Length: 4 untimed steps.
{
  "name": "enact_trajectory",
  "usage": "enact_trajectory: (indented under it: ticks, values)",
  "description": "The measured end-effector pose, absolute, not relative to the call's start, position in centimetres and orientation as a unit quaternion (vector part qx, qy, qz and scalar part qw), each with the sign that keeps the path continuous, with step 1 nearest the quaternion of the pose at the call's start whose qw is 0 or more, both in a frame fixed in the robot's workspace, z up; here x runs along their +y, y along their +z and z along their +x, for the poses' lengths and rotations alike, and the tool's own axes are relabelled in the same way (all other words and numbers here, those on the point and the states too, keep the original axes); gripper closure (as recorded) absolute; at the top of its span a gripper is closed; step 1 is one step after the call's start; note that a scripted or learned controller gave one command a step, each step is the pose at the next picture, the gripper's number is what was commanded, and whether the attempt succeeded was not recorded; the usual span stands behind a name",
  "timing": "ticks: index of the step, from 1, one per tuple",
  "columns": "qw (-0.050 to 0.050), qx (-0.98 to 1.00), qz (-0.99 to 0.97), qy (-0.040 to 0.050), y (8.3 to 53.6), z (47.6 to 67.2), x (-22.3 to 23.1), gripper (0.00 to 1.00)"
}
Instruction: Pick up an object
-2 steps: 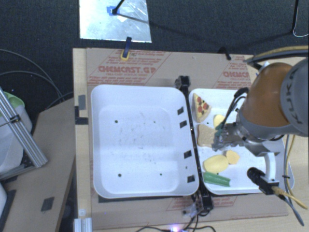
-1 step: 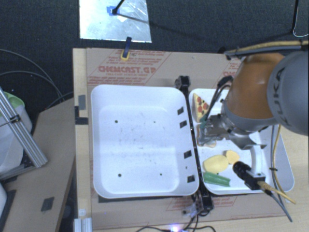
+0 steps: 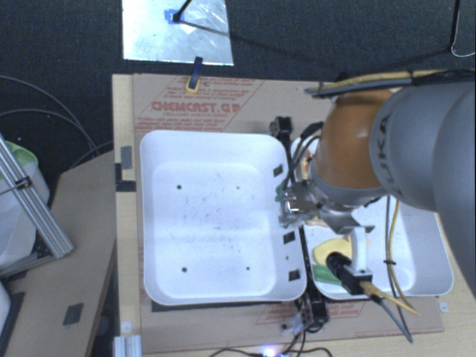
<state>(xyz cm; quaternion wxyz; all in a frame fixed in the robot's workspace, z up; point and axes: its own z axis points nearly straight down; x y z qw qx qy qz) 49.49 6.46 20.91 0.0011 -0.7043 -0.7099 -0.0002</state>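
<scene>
The grey arm with its orange band reaches in from the right and covers most of the right bin (image 3: 439,277). My gripper (image 3: 336,225) points down over that bin's left part, close to the divide between the two bins, and the wrist hides its tips. Just below it, a yellow object (image 3: 328,252) lies in the right bin. A green object (image 3: 322,275) lies beside the yellow one at the bin's front left corner. Both are partly covered by the robot's parts.
The left bin (image 3: 152,222) stands beside it, white with faint scuff marks on its floor. Both bins rest on a cardboard sheet (image 3: 201,103). A shiny metal plate (image 3: 178,21) lies on the dark floor behind. An aluminium frame (image 3: 30,199) stands at the far left.
</scene>
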Motion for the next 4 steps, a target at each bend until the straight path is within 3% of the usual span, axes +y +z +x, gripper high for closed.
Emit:
enact_trajectory:
  ticks: [1, 2, 3, 4]
  values:
    - [0.002, -0.713, -0.701, -0.0033, 22.3, 50.7, 24.4, 1.0]
    - [-0.001, -0.706, -0.708, 0.0, 19.8, 57.7, 21.0, 1.0]
    - [-0.003, -0.706, -0.708, -0.0028, 22.7, 63.8, 17.1, 1.0]
    - [-0.001, -0.711, -0.703, -0.0061, 31.4, 60.9, 22.4, 1.0]
